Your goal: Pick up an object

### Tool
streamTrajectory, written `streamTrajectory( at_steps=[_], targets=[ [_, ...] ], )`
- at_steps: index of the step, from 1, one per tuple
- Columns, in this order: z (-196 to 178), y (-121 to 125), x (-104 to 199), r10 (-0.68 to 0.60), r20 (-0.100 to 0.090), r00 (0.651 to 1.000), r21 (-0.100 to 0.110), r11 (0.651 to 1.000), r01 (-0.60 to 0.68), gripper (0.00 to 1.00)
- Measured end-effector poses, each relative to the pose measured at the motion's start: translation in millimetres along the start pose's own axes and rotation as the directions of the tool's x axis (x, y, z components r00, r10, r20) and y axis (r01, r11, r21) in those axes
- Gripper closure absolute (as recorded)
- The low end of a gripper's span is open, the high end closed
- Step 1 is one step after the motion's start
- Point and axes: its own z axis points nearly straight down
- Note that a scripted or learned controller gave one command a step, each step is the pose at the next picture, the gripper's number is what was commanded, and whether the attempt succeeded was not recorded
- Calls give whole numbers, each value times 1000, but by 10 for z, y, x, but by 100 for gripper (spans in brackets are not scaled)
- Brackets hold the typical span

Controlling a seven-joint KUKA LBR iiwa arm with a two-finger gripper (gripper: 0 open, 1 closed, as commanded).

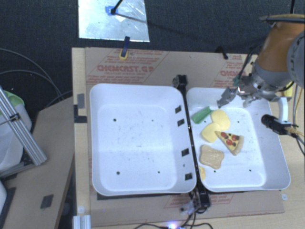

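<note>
Well, there's one brown board (157, 63) under everything, printed in red with what reads like "CHEMCAST", repeated near the claw's side. On it sit two white bins: the left bin (138, 140) lies well off to the claw's left, and the right bin (267, 171) sits directly under and in front of the claw. One grey and orange arm (281, 51) leans in over that bin's far corner. The claw (234, 95) hangs above the rim; I cannot tell how it is set, and nothing shows between its tips.

Below the claw lie five toy foods. One bread slice (211, 157) is farthest from it. Two yellow chips (215, 126) sit just under it, overlapping. One pizza slice (230, 141) touches them. One green piece (201, 114) lies nearest, just left of the claw.
</note>
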Motion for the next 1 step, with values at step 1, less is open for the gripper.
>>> streamTrajectory(
  at_steps=[1],
  targets=[
    [1114, -200, 82, 2, -2, 1000, 4, 1000, -2, 0]
  ],
)
